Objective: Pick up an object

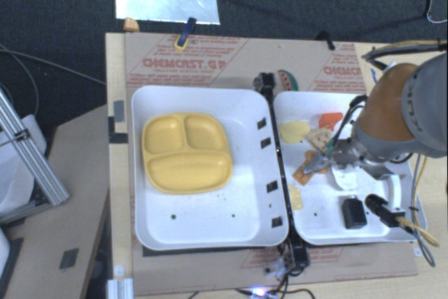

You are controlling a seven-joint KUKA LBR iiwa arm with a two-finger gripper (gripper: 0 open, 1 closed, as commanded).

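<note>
My gripper [320, 163] reaches in from the right and hangs low over the left part of the right bin [392, 231]. Its tip is right beside a brown flat piece [304, 173], touching or just above it; I cannot tell which. A tan cracker-like piece [318, 139] lies just behind the tip. A white piece [344, 180] sits under the wrist. Further back lie a pale yellow piece [294, 129] and an orange-red piece [330, 120].
The left bin [210, 227] holds a yellow divided plate [187, 152]. In the right bin, a small yellow scrap [296, 198] lies near the divider and a small black block [353, 213] near the front. The arm covers that bin's right side.
</note>
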